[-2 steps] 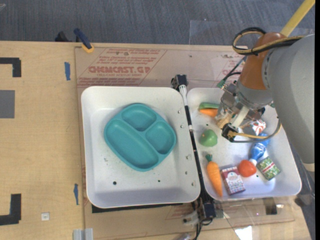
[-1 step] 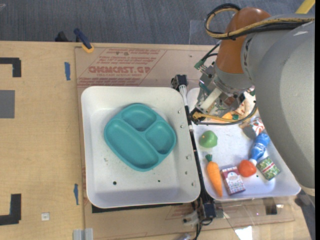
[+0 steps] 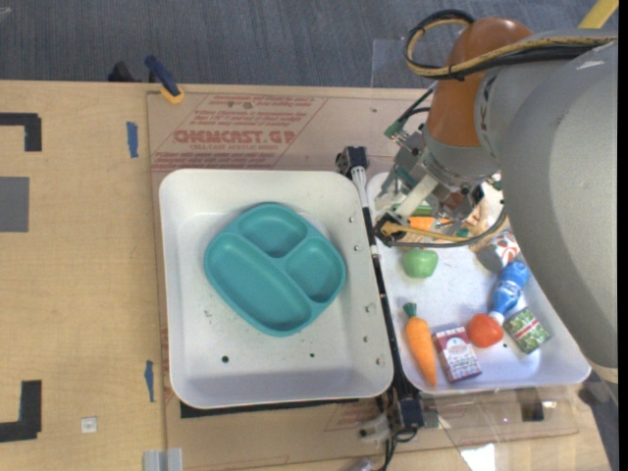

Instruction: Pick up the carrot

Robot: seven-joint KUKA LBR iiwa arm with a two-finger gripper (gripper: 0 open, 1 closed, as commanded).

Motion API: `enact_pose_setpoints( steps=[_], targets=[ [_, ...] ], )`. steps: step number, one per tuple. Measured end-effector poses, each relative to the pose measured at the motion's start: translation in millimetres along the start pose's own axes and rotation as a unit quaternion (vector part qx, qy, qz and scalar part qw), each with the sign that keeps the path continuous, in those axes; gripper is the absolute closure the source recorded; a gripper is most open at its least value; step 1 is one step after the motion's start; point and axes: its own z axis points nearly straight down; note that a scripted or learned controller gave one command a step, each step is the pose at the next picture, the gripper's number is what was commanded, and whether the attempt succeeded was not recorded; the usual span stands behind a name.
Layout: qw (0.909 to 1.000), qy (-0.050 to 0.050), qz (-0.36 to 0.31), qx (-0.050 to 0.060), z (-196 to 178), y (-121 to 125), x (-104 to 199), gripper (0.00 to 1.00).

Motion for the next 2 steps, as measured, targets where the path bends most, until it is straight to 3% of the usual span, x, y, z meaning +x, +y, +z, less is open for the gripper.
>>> enact_pose_setpoints(
  steps=[1,2],
  targets=[
    [0.9802,-0.001,-0.198,0.003,0,-24,-75,0.00],
    [0.9955,0.000,-0.094,-0.002,0,25,-63,0.00]
  ],
)
